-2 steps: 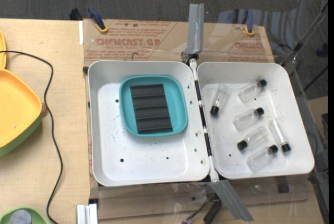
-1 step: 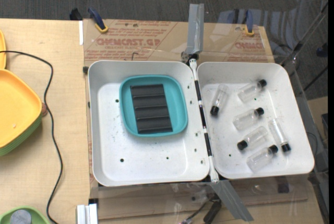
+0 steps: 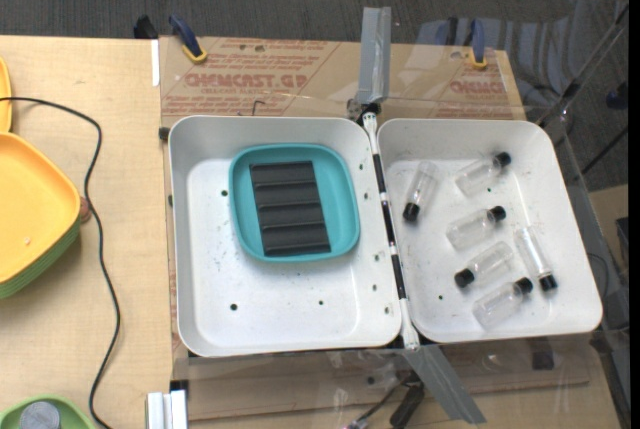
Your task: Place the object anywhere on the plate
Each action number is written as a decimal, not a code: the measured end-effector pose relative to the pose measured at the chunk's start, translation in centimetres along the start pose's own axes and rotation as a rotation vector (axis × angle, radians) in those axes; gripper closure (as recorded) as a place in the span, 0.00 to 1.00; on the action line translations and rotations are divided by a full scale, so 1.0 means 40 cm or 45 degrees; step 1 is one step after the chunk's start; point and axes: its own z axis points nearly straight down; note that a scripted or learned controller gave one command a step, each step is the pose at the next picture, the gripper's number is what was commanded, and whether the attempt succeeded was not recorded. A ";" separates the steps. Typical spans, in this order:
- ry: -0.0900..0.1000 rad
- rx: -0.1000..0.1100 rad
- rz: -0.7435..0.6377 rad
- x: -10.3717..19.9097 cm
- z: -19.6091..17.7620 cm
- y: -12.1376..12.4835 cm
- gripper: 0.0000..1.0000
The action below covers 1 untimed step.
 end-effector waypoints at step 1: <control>0.000 0.000 -0.002 0.000 0.000 0.000 0.00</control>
